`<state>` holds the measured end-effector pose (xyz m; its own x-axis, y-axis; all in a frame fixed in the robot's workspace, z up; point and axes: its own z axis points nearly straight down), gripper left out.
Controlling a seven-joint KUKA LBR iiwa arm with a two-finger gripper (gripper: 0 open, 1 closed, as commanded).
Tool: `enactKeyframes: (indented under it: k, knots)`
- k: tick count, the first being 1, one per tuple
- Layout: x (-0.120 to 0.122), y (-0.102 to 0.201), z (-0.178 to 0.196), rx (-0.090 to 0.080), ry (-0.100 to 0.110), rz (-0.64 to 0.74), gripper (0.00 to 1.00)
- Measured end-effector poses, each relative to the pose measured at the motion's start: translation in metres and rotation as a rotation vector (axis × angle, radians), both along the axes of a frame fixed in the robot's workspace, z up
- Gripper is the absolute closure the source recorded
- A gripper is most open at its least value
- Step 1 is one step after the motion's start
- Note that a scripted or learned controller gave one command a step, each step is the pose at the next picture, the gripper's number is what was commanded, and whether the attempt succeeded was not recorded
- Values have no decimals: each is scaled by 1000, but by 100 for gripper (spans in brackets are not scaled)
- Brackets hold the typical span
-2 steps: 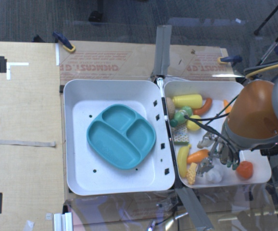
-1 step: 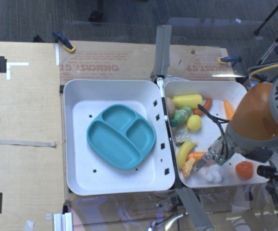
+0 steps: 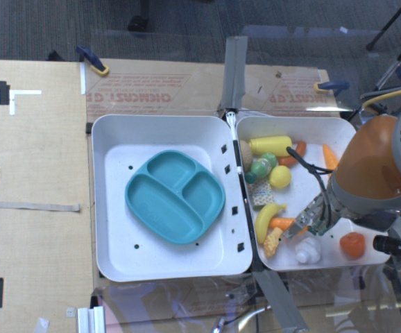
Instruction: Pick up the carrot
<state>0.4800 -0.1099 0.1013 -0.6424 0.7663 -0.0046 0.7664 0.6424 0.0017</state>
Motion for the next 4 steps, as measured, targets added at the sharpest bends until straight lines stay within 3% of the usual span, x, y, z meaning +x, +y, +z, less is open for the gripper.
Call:
enactKeyframes:
  k: [1,2,4]
  knots:
    - [2,0,9,-1,-4,2,100]
    - [-2,9,-9,2,4,37,100]
    - [2,8,10,-1,-4,38,100]
